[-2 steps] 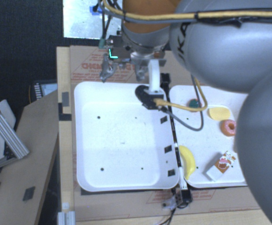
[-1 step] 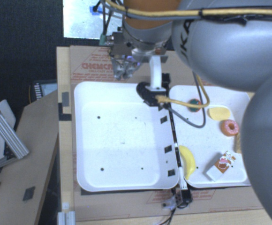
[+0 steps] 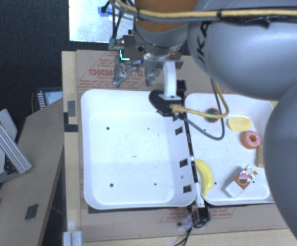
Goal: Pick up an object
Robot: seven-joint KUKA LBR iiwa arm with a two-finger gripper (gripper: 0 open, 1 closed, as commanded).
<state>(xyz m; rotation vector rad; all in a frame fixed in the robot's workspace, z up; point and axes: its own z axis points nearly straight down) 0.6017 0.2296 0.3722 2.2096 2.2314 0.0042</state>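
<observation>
My gripper [image 3: 135,78] hangs over the far rim of the left bin [image 3: 94,137], above the cardboard behind it. Its two fingers [image 3: 120,77] stand apart with nothing between them, so it is open. The objects lie in the right bin [image 3: 263,106]: a yellow banana [image 3: 205,176] against the near left wall, a pink donut [image 3: 250,139], a pale yellow piece [image 3: 239,122], a small white and red box [image 3: 243,180] at the near side, and a small round orange and green thing [image 3: 212,113] at the far left. All of them are well to the right of the gripper.
A black divider strip [image 3: 188,152] runs between the two bins. Brown cardboard [image 3: 94,73] lies under and behind them. The grey arm covers the upper right of the view and part of the right bin's far side. A metal rail [image 3: 5,142] stands off the bench to the left.
</observation>
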